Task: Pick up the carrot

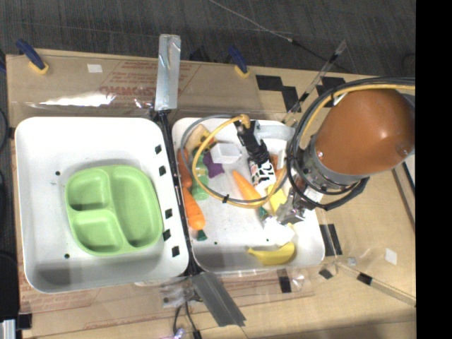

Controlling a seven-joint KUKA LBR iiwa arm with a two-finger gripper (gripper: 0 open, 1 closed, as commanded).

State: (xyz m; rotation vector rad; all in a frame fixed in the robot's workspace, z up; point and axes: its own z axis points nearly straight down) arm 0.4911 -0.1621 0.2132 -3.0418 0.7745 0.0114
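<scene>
A long orange carrot (192,198) lies along the left wall of the right bin (233,261), pointing toward the front. A shorter orange, carrot-like piece (245,184) lies near the bin's middle, under a loop of yellow cable (212,134). My arm's orange band (364,129) hangs over the bin's right side. The gripper (284,214) reaches down below the wrist at the right side of the bin, next to a small yellow object (274,203). It is well to the right of the long carrot and a little right of the shorter piece.
A banana (273,254) lies at the right bin's front wall. A black-and-white object (258,162), a purple item (210,167) and a green item (200,189) crowd the bin's middle. The left bin (32,189) holds a green divided plate (113,209).
</scene>
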